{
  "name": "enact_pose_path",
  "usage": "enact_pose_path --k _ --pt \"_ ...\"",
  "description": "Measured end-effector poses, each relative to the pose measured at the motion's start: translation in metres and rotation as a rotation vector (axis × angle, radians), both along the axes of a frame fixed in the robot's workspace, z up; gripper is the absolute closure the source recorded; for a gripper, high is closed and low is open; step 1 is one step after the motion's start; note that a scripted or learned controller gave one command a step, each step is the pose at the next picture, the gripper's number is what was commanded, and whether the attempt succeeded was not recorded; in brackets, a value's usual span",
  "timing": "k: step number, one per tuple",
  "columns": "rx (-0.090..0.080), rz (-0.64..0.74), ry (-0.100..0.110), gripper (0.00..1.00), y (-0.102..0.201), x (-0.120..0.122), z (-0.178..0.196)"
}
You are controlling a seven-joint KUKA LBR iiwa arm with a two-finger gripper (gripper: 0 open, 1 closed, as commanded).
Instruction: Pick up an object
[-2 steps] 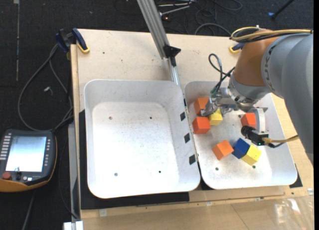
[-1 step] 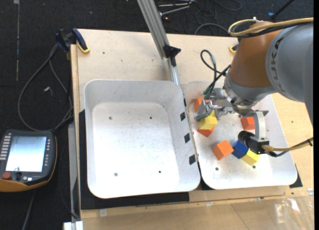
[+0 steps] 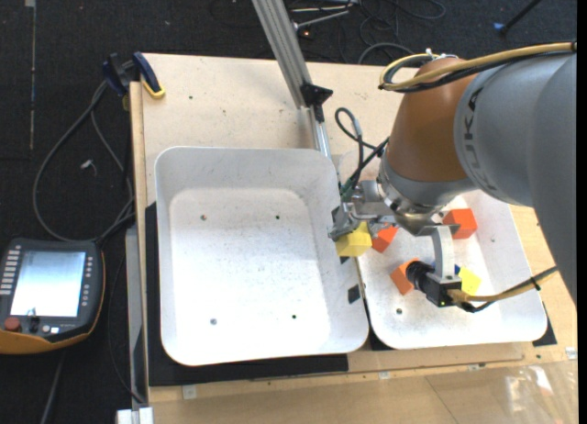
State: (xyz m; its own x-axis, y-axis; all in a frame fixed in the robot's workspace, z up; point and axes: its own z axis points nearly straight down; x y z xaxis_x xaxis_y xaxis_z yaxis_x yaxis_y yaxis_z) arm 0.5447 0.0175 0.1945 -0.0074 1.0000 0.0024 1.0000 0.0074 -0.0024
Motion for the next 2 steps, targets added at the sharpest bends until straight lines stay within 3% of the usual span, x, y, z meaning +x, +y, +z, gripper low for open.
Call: enact_pose_path --k 1,2 --pt "-0.003 -0.009 -0.008 1.0 -0.021 -0.006 0.059" --pt "-0.001 0.001 0.005 1.0 0.05 -0.002 -0.004"
